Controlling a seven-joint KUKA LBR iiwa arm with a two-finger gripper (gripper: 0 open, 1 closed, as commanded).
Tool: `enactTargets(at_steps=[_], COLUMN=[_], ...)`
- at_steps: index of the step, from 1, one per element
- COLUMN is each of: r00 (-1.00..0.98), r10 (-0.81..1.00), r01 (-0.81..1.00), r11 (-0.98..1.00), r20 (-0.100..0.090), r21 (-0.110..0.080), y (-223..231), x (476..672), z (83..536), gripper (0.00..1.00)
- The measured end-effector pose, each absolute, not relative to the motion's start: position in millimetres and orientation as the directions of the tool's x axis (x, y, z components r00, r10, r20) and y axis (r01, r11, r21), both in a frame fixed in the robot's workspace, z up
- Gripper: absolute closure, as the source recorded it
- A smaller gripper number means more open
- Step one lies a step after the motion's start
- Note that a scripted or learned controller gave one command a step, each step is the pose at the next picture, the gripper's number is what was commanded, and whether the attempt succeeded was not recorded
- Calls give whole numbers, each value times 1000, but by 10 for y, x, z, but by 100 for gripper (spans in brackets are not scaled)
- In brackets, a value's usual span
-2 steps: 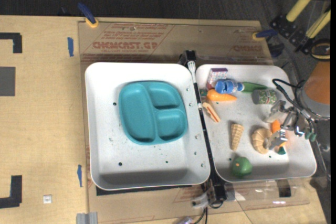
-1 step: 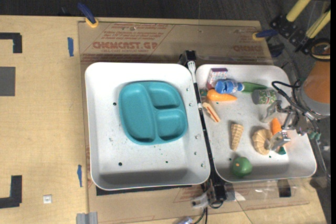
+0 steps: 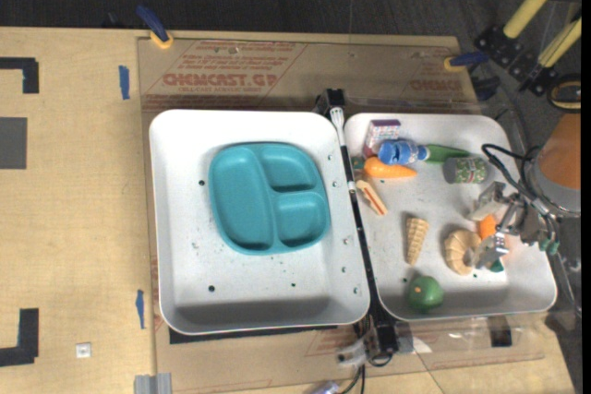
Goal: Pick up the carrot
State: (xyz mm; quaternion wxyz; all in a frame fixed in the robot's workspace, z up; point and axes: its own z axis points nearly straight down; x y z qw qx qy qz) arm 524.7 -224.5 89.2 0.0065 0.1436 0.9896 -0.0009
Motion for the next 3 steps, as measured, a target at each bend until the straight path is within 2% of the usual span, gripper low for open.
enactTargets(at_steps=[1, 2, 3], r00=[-1000, -998, -998], r10=[4, -56, -56], r01=[4, -56, -56], r11=[1000, 998, 998], r20=[-14, -15, -29], r21=[-2, -5, -8], y=[-2231, -1992, -1989], x=[5138, 4848, 4898], z=[893, 899, 1030], gripper=[0, 0, 100])
